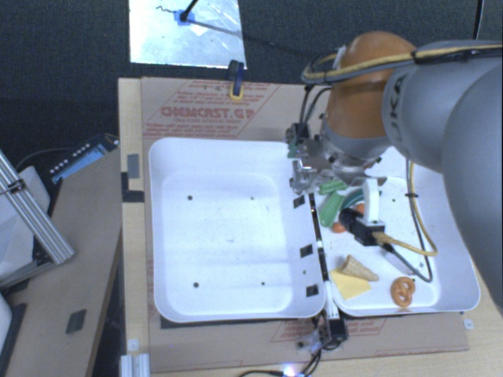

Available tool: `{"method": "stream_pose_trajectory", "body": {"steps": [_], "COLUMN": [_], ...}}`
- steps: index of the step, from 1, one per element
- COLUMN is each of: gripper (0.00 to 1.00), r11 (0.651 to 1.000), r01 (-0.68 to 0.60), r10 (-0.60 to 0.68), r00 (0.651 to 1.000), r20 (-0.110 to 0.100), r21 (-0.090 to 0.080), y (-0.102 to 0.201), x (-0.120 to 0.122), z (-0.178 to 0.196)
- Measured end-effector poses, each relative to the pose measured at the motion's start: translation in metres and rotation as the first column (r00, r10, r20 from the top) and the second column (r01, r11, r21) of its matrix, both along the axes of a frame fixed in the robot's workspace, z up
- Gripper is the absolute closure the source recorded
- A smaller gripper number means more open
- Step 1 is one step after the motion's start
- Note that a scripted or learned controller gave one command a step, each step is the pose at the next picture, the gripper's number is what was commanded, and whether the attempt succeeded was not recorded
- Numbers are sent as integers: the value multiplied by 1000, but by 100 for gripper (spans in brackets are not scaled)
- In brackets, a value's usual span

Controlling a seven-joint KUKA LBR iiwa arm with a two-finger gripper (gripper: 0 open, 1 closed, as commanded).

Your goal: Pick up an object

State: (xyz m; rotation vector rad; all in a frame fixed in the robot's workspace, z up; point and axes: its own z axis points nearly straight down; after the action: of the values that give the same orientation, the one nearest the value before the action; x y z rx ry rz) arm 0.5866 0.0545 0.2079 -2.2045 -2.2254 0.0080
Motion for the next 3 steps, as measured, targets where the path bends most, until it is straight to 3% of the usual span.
{"method": "stream_pose_trajectory", "body": {"steps": [1,2,3], "gripper": [100,100,100], "r11": [1000,1000,1000], "r01": [1,4,-2], "r10": [-1,-4,2], "r00": [1000,1000,1000], "r20": [14,12,13], "r21": [-1,-2,1], "y": [45,54,136], "x": [44,43,54], "z": [-24,-23,-32]}}
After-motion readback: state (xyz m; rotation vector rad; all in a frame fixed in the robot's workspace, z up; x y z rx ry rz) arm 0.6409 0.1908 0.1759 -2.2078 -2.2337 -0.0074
